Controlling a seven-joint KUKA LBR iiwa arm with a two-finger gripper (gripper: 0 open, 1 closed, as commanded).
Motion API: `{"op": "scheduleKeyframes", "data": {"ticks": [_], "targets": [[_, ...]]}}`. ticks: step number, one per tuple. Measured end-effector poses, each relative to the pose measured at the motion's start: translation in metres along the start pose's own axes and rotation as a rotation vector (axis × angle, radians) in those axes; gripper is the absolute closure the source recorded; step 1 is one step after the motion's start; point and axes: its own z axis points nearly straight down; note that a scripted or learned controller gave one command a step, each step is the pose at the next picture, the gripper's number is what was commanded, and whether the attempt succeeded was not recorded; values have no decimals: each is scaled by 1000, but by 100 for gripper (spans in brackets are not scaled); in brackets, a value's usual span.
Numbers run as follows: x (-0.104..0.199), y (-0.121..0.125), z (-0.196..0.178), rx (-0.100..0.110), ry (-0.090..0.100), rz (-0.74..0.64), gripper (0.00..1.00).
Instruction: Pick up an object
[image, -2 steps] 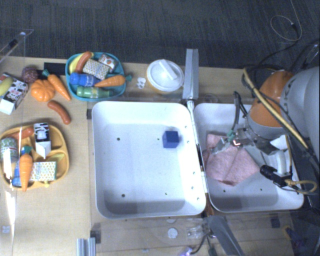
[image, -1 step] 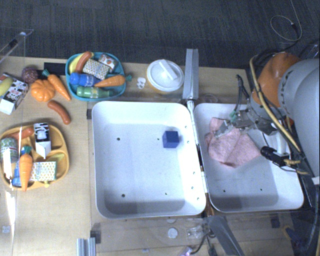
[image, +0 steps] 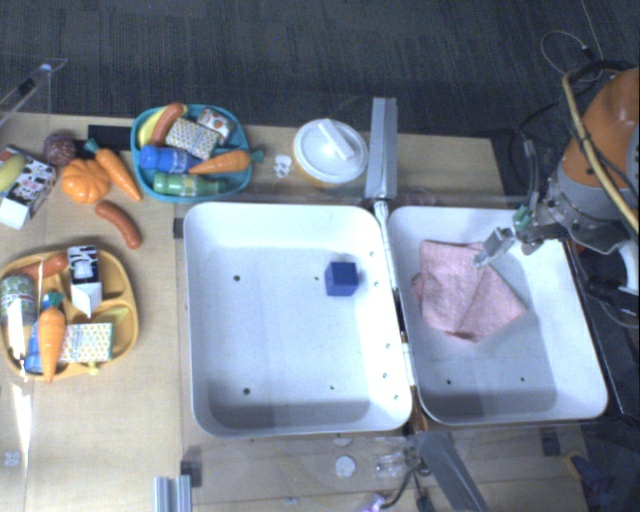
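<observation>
Bench seen from above at a slant, with two shallow white bins side by side at centre frame. The left bin (image: 250, 400) holds a single small blue cube (image: 342, 278), lying right of its middle and well apart from every wall. The right bin (image: 520, 400) holds a crumpled pink cloth (image: 462, 292) in its upper left portion. The arm (image: 600, 170), grey with an orange band, enters at the upper right of the frame; its gripper (image: 497, 245) reaches over the upper part of the right bin, its tip at or just above the cloth's upper right corner. Whether the tool is spread or pressed together cannot be told, and contact with the cloth cannot be judged at this scale. As judged from this arrangement, the pick is not yet done: both candidate objects lie on their bin floors, neither raised, and grasping and lifting remain. The cloth is the nearer candidate; the cube lies in the other bin.
</observation>
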Motion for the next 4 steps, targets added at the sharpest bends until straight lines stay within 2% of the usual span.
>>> {"op": "scheduleKeyframes", "data": {"ticks": [1, 2, 4], "targets": [[-41, -12, 88, -5, -3, -98, 0], [-39, -37, 94, -11, -5, -154, 0], [-41, -29, 94, -9, -8, -460, 0]]}}
